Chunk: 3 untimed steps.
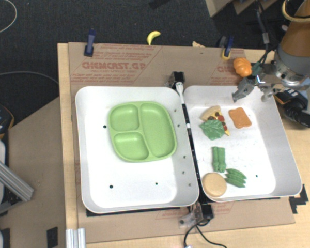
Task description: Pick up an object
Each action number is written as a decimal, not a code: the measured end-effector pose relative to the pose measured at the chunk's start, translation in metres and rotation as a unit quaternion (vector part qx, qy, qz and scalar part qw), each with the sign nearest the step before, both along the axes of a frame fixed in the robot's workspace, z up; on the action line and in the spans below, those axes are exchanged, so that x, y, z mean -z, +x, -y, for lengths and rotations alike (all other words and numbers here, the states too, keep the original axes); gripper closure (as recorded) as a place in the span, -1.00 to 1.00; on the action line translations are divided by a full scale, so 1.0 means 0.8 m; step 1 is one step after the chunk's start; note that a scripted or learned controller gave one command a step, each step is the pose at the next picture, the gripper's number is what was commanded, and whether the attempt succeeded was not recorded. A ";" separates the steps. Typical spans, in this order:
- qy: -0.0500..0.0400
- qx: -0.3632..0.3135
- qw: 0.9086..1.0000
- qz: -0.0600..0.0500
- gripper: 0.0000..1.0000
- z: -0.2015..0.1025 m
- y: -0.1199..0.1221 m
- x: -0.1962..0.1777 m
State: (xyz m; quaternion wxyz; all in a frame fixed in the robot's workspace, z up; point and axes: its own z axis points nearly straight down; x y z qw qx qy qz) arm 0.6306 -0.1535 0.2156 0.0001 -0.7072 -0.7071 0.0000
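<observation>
Grey two-finger claw (246, 90) hangs released above the right shallow white bin (279, 154), grasping nothing; arm partly cut off at frame edge.

The grey arm (299, 32) reaches in from the far right, its orange band sitting above the wrist. The gripper (246, 89) hangs at the arm's left end, angled down and leftward (finger spacing too small and blurred to judge).
</observation>
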 end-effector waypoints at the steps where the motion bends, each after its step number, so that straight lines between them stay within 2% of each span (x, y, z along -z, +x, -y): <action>1: -0.001 0.000 1.000 0.002 1.00 0.000 0.001 -0.014; 2: 0.002 0.000 1.000 -0.004 1.00 -0.047 -0.123 -0.005; 3: 0.002 0.000 1.000 -0.005 1.00 -0.091 -0.194 0.041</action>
